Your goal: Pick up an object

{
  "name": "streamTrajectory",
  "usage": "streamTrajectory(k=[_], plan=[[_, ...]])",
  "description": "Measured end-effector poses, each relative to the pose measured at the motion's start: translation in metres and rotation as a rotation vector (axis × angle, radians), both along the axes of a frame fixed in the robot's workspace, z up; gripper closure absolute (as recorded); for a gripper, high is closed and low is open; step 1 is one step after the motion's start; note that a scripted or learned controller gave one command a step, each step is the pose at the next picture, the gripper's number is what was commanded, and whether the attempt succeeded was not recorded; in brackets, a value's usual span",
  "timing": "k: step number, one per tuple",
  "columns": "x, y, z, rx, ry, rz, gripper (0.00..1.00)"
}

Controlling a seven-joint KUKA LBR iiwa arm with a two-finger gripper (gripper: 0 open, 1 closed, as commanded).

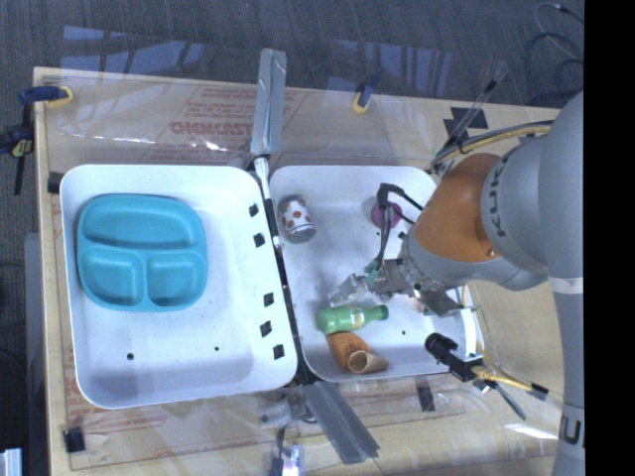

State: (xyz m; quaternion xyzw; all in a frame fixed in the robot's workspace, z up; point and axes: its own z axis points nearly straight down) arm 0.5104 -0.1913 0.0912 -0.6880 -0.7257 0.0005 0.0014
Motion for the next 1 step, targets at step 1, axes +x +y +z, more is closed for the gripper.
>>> streamTrajectory(k=[1], plan=[[-0.0274, 0.0665, 0.0009, -0.005, -0.004, 0.048, 0.0]])
